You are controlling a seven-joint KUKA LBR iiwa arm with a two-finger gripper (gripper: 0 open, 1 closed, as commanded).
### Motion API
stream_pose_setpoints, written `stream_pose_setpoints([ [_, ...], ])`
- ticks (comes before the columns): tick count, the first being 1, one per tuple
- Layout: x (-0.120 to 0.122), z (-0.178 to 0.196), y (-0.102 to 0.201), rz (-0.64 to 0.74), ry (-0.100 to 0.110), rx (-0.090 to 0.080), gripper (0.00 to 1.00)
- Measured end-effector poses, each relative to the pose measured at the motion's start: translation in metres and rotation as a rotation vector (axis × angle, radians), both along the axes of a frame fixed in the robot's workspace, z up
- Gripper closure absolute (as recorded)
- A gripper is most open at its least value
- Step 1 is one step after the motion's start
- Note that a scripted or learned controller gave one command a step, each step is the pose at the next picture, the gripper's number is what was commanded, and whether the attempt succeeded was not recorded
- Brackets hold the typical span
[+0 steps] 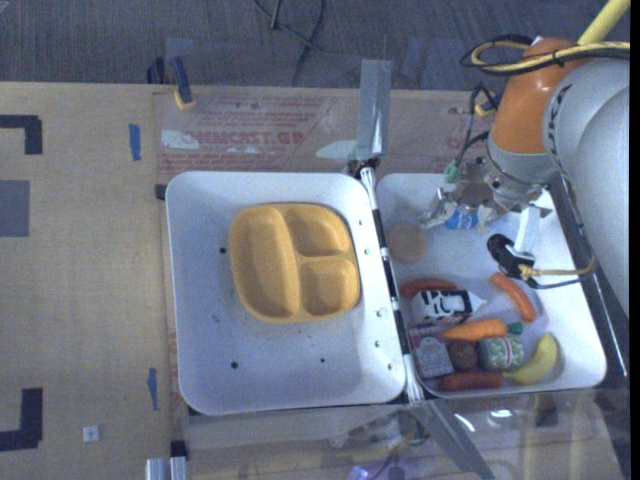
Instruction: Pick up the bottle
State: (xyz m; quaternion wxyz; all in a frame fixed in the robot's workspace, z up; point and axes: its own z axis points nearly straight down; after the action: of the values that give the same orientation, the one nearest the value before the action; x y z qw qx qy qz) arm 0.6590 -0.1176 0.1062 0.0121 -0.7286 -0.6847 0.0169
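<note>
The claw point(452, 200) hangs over the right bin's point(570, 313) far end. Toy foods crowd its near edge, including the bottle point(442, 306). A yellow divided plate point(294, 261) sits in the left bin point(200, 298).

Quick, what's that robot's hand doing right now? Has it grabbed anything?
Hand: low over the far end of the right bin, right by something blue and white. Whether it has hold of anything cannot be told.

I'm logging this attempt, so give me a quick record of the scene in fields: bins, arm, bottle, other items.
left bin: holds a yellow divided plate
right bin: holds toy food and the bottle
gripper: over the far end of the right bin
bottle: lying on its side among the items, apart from the gripper
other items: carrot, banana, sausage
</note>
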Motion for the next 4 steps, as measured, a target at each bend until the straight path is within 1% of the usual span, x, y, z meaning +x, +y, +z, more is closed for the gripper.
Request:
stream_pose_setpoints([
  [1,0.005,-0.020,0.006,-0.171,-0.026,0.001,0.00],
  [2,0.002,-0.013,0.007,-0.173,-0.013,0.001,1.00],
  [3,0.008,0.157,0.071,-0.369,-0.043,-0.003,1.00],
  [4,0.008,0.079,0.062,-0.210,-0.040,0.001,1.00],
])
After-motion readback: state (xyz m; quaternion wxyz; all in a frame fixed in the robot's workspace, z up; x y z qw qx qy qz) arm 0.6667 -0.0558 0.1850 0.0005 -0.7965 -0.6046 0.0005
